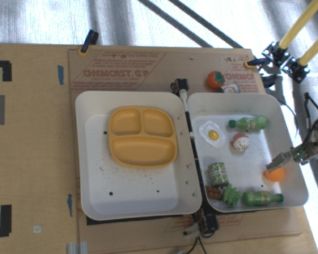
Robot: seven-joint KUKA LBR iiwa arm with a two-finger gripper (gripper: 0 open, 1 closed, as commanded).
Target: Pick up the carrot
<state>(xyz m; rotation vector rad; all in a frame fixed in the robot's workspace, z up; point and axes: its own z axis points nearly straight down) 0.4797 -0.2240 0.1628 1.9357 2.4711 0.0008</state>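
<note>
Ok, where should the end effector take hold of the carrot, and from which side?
Probably from above, across the middle of the carrot. It shows as a short, rounded orange lump close to the right bin's right wall, so a side approach looks cramped. The end effector sits at its upper edge.

Bright, even daylight from above and from the table's far edge. Pale streaks of glare across the grey floor [53, 9] beyond the far edge. Whites of both bins [90, 142] near overexposure, with soft, short shadows along inner walls and under the yellow plate [143, 135]. Moderate sharpness at centre; slight blur and coarse grain toward the right edge. Mild slant distortion, with table edges converging toward the far side.
</note>
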